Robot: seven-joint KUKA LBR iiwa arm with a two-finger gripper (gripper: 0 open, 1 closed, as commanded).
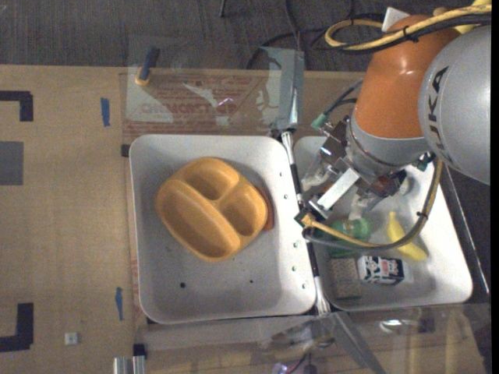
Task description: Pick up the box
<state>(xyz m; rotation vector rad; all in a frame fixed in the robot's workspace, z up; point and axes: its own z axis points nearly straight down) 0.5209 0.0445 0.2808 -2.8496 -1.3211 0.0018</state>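
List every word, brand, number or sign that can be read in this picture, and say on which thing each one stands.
"KU", cut off by the picture's edge: on the grey arm.
Red print on the clear sheet above the left bin: too blurred to read.
Dark print on the small box in the right bin: too small to read.

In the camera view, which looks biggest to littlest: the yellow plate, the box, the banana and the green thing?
1. Yellow divided plate, easily biggest.
2. Box and banana look about alike, so I won't rank them.
3. Green thing, though the arm partly hides it, so this is unsure.
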